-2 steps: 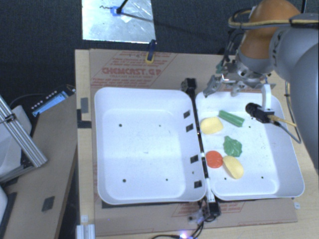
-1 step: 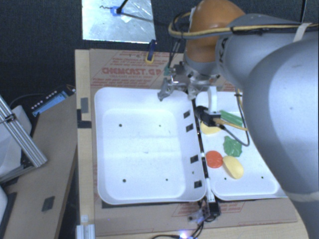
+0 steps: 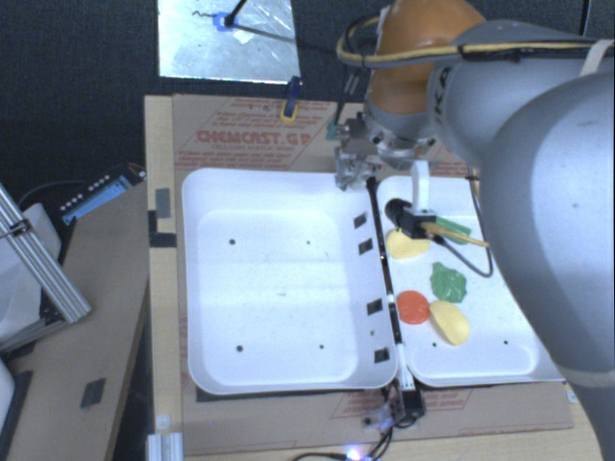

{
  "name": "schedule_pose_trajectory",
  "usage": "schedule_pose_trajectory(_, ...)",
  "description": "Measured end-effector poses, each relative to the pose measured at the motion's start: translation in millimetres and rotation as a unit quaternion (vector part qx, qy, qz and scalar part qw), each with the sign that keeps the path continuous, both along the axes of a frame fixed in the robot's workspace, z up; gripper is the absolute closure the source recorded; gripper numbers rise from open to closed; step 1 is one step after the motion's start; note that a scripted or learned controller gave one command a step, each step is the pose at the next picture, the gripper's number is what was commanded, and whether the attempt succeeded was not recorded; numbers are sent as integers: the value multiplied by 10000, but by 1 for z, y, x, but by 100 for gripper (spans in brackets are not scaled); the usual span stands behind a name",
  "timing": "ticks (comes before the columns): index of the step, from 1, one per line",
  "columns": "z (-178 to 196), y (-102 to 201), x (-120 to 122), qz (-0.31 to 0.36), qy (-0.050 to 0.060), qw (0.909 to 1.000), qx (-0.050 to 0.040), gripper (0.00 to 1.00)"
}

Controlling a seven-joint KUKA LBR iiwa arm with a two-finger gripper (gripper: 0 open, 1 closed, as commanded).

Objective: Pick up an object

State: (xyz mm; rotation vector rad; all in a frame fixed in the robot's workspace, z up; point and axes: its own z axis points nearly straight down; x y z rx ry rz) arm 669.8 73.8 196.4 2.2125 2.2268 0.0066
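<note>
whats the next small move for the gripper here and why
Probably shift the gripper toward the near side and over the view's right bin. It hangs by the far end of the divider, while the pale yellow piece, green piece and red disc all lie in that bin.

This is a robotics lab, a test cell rather than a home or shop. A heavy grey industrial robot arm (image 3: 538,161) with an orange band reaches in from the right over a wooden desk (image 3: 86,353). Two shallow white bins (image 3: 269,277) sit side by side on a printed cardboard sheet (image 3: 250,134), the right one with a few small coloured pieces (image 3: 447,281). Dark cloth (image 3: 77,65) backs the far side, where a shiny metal sheet (image 3: 226,27) lies. Bare aluminium framing (image 3: 38,267) stands at the left, and loose wiring (image 3: 394,416) shows at the near edge.
</note>
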Motion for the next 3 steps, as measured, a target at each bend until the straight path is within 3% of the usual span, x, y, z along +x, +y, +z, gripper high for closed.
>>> schedule_pose_trajectory(1, 120, 43, -31, 14, -45, 10000, 18, 100)
schedule_pose_trajectory(2, 236, 8, -52, -33, -36, 10000, 0, 100)
schedule_pose_trajectory(3, 40, 58, -90, 4, 85, 10000, -9, 100)
